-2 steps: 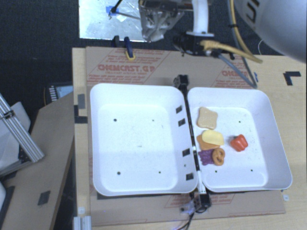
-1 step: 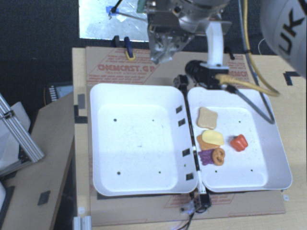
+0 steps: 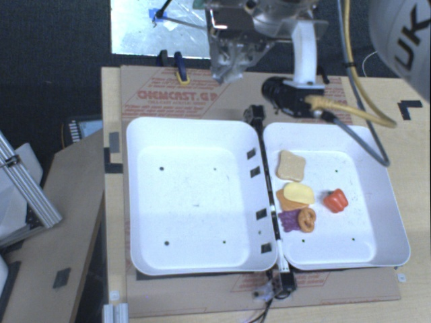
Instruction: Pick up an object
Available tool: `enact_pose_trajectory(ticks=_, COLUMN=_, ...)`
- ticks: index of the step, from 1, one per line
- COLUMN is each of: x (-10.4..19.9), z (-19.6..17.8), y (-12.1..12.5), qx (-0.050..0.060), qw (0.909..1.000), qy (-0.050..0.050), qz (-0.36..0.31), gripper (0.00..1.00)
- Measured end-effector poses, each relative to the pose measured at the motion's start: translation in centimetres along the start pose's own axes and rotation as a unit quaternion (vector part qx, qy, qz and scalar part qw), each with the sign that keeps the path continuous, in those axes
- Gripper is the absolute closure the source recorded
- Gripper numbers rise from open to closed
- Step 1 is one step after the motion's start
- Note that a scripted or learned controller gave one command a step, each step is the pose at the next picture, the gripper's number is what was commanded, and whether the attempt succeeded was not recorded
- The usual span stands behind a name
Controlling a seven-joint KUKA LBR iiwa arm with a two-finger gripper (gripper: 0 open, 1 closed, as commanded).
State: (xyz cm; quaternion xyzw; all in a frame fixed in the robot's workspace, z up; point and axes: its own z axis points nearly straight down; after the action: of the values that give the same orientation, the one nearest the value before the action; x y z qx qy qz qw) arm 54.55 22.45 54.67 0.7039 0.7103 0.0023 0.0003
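The tool (image 3: 229,59) hangs high at the top of the view, above the far edge of the counter (image 3: 114,173), over the printed cardboard sheet (image 3: 176,94) behind the two bins. It looks blurred, and whether it is released or clenched I cannot tell; nothing shows in its grasp.

All the objects lie well apart from the tool, nearer the camera and to its right, in the right bin (image 3: 350,247). They cluster by that bin's left wall: a tan toast slice (image 3: 291,166) farthest back, a yellow piece (image 3: 298,194) just in front of it, then a purple piece (image 3: 289,220) touching a small orange pretzel (image 3: 307,219). A red pepper (image 3: 336,200) sits a little to the right of the cluster.

The left bin (image 3: 195,194) lies just beside the right one, below and slightly left of the tool.
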Motion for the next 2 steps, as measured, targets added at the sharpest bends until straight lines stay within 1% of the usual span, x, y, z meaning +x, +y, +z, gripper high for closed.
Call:
enact_pose_trajectory(ticks=1, x=0.9, z=1.4, y=5.1, qx=0.001, qw=1.0000, qy=-0.001, qz=0.005, gripper=1.00)
enact_pose_trajectory(ticks=2, x=-0.3, z=1.1, y=0.0, qx=0.000, qw=1.0000, qy=0.000, qz=0.002, gripper=1.00)
